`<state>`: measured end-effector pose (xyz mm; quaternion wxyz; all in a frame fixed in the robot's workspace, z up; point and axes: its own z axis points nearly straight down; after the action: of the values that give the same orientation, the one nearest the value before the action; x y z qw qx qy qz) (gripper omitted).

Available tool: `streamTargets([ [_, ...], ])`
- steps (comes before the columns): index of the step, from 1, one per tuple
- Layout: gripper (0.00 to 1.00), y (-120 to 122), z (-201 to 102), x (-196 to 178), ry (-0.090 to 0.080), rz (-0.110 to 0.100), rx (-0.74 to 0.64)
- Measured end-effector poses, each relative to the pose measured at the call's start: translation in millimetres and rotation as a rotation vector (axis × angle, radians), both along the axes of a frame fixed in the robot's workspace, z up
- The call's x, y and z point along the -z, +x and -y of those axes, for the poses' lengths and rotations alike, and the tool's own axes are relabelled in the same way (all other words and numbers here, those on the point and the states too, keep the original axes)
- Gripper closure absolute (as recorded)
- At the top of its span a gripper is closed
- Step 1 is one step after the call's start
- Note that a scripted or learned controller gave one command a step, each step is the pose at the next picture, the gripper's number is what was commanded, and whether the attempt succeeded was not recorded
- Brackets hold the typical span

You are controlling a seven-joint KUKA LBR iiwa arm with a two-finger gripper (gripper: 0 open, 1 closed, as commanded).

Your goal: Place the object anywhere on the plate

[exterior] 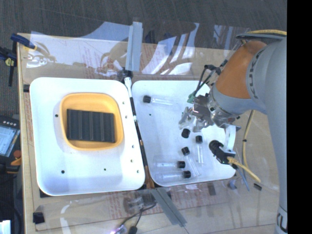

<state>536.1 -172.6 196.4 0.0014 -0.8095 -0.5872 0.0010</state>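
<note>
Several clear tubes with black caps lie in the right bin (161, 130). One tube (157, 101) rests near the bin's top left, and two more tubes (168, 165) (171, 176) lie side by side along the front wall. A few capped tubes (185, 133) sit in the middle, right under my gripper (190, 122). The gripper hangs low over the right bin's centre-right, with the orange-banded wrist (234, 77) above it. The yellow plate (90, 104) with a dark ribbed centre sits in the left bin, far from the gripper.
The left bin (48, 165) holds the plate in its upper half. A raised divider (136, 130) runs between the two bins. Cables (243, 172) and a black fitting (219, 150) hang from the arm over the right bin's right edge.
</note>
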Motion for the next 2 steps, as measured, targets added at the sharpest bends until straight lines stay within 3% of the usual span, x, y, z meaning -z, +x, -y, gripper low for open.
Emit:
streamTargets([
  [1,1.00,31.0,-36.9,-56.6,0.001,0.000,-0.160],
  [2,1.00,77.4,-58.2,-18.9,0.000,0.002,-0.396],
])
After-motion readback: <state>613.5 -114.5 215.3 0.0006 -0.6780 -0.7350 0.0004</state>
